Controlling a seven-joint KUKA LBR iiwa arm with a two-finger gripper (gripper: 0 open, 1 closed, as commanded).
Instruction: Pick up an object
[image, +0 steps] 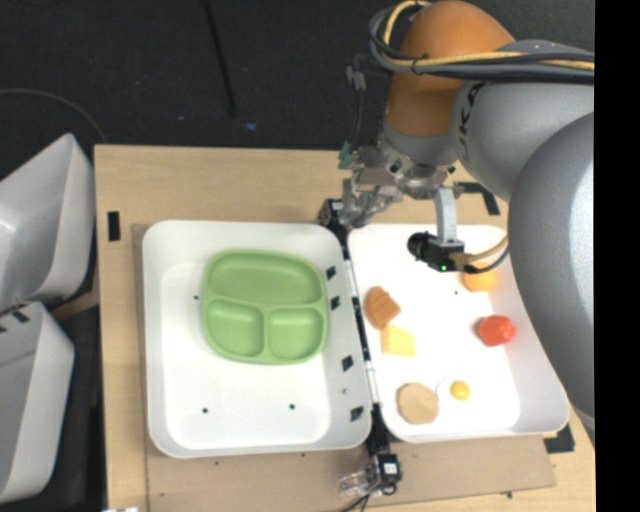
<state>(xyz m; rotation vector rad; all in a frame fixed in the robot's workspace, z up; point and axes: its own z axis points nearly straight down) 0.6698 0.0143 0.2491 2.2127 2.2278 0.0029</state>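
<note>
The end effector (357, 205) hangs over the far rims where the left bin (160, 400) and right bin (525, 395) meet; whether it is spread or pressed together cannot be told. In the right bin, nearer the camera than the end effector, lie an orange-brown piece (381, 307), a yellow block (398, 341), a tan disc (418, 403) and a red piece (496, 329).

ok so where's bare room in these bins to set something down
Left bin: bare floor between the green plate and the near rim. Right bin: open middle between the yellow block and the red piece. Crowded along its left side: brown piece, yellow block, tan disc.
</note>
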